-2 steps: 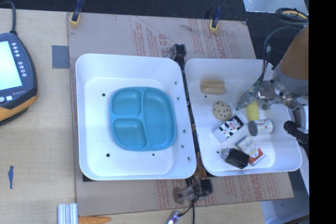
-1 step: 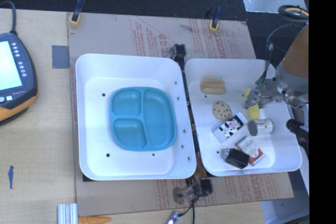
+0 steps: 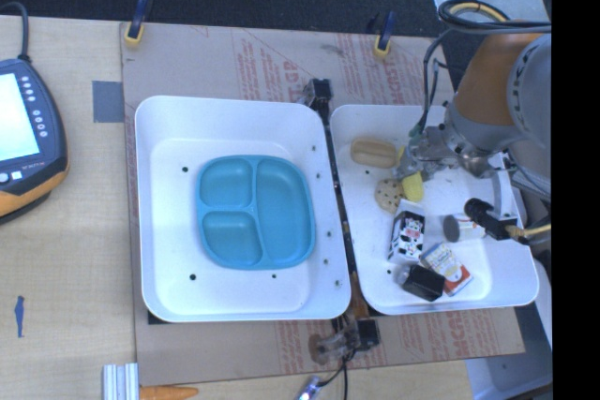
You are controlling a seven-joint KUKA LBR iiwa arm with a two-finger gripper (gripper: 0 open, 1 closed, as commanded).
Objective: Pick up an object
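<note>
While the arm hangs over the right bin:
table (image 3: 84,276): holds both bins
left bin (image 3: 159,201): blue plate (image 3: 255,211) inside
right bin (image 3: 511,276): toy bread (image 3: 373,152), yellow block (image 3: 412,187), small clutter
hand (image 3: 419,159): right above the yellow block, honestly can't tell its grip

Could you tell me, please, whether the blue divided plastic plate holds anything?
Empty: all three compartments of the blue divided plastic plate show bare blue, lying in the left white bin.

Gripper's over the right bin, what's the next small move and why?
Probably lower straight down a little. The gripper sits over the small yellow block near the tan oval bread-like piece in the right white bin, and nothing shows between its fingers.
</note>
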